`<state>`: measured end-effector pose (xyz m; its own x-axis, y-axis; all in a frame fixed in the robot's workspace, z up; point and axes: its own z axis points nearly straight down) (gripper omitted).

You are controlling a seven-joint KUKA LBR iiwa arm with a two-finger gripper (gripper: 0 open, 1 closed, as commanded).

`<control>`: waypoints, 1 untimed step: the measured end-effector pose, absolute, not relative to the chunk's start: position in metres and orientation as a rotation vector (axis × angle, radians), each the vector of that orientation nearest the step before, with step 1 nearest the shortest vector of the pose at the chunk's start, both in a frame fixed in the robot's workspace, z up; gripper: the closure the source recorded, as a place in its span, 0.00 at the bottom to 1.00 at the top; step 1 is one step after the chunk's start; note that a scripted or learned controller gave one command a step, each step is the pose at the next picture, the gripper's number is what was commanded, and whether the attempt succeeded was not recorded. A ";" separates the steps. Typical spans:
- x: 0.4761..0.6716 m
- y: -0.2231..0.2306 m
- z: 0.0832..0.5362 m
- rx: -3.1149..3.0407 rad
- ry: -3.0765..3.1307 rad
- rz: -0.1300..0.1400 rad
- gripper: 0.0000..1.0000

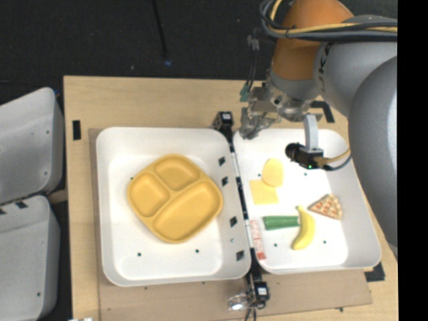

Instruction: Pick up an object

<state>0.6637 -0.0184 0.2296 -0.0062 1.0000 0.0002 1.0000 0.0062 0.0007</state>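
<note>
Nearest the camera, the right bin (361, 256) holds the candidates: a banana (305, 231) toward its front edge, a green block (281, 222) touching the banana's left side, and a pizza slice (326, 207) just beside the banana's tip. Behind them lie a yellow square (265, 192) and a pale yellow round piece (273, 172) that overlaps the square's upper corner. The left bin (107, 246) carries a yellow divided plate (175, 196), well apart from all of this.

Farther back, the gripper (251, 127) hangs over the rear left corner of the right bin, close to the divider between the bins. It appears to hold nothing, and whether its fingers are parted or closed cannot be told from this slanted view; the tips blur into the bin wall.

The step in hand looks like the approach, with no object yet chosen or lifted. The next move calls for travelling forward over the bin, centring above one piece, probably the round piece or the square as the closest, then descending.
</note>
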 end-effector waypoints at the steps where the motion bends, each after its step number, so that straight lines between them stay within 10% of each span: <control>1: 0.661 0.033 0.223 2.215 2.230 -0.001 1.00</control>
